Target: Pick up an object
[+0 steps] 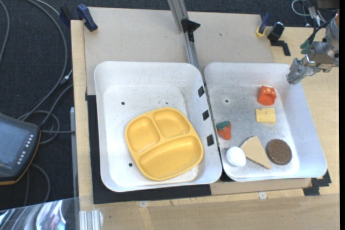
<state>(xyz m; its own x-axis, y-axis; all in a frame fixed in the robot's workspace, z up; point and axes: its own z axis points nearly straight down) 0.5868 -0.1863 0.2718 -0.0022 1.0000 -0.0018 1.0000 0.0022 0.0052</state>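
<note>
From above, the pincer hangs over the right bin's upper right rim; how far it is open cannot be told, and nothing shows in its hold. Just left and below it sits the red pepper, the yellow cheese cube beneath that.
</note>
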